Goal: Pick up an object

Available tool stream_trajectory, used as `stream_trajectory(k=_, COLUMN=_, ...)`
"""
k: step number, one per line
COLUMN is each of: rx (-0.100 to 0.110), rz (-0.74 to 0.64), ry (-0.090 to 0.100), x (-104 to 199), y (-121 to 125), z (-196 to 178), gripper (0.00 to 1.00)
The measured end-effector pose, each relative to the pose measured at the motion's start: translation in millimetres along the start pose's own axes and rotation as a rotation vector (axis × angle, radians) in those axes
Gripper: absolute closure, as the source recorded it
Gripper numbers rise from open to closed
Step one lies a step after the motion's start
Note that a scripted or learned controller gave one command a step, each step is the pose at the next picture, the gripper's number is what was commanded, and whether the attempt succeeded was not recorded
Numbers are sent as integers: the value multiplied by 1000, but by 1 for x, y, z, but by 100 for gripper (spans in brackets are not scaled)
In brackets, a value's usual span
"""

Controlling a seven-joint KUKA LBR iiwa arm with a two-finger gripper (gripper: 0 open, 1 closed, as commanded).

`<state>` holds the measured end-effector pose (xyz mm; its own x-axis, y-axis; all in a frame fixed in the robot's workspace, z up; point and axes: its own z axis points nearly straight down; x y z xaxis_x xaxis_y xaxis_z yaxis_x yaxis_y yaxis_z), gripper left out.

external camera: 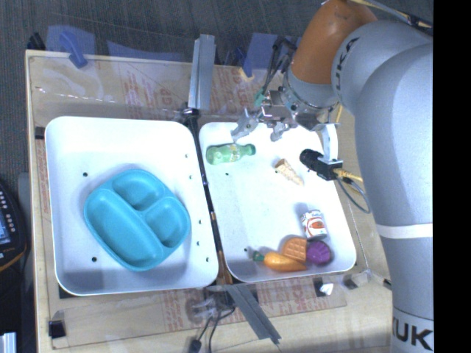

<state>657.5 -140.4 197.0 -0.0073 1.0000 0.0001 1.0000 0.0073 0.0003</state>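
**Green bottle within reach**

The gripper [260, 129] hangs with fingers spread and nothing between them, just above the green bottle [229, 154] lying in the right bin [243, 219] — near its top-left corner. It looks light, rigid, slick plastic — grasp across its middle.

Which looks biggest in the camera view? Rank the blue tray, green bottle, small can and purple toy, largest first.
1. blue tray, by far.
2. green bottle.
3. small can and purple toy: they look alike in size, so no ranking between them.
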Motion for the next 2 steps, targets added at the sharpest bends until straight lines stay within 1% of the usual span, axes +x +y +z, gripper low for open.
stream_trajectory(k=1, rx=-2, rz=-1, ry=0, x=9, y=1, z=91, gripper=0)
stream_trajectory(k=2, rx=4, rz=-1, ry=0, x=23, y=-1, z=105, gripper=0)
